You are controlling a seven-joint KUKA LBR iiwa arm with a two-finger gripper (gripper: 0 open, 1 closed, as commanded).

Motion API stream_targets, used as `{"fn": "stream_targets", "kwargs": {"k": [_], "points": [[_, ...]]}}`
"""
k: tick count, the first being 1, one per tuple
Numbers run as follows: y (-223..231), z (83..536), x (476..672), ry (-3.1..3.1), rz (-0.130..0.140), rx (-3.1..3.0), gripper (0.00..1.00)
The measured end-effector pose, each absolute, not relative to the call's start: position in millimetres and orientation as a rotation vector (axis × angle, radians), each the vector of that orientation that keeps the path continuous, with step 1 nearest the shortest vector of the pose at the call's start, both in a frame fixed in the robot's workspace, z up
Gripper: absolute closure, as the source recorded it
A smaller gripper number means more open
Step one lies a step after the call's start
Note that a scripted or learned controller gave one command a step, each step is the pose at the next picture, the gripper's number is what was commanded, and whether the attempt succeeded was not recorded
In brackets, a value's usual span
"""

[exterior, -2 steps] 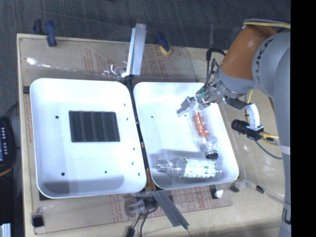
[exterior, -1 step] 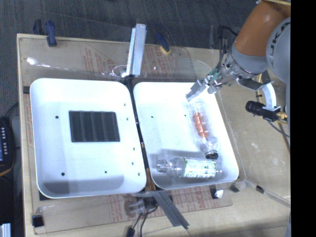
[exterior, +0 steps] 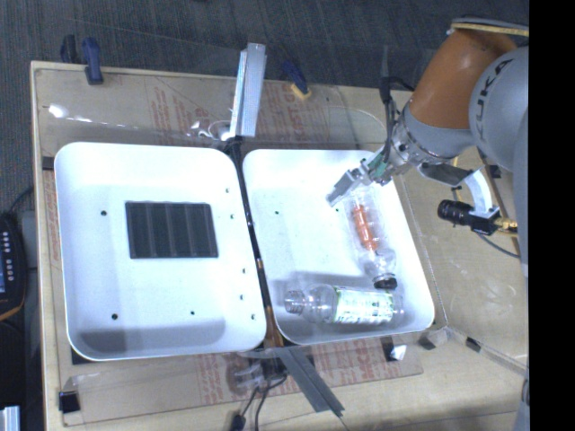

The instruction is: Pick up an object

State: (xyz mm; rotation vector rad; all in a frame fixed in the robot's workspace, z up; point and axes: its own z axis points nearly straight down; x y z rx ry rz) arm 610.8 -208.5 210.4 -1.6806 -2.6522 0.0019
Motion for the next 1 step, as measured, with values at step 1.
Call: {"fn": "stream_targets", "kwargs": {"k": [1], "points": [[-146.6,292.1,627.8,-2.633,0.000,-1.716,0.00]]}}
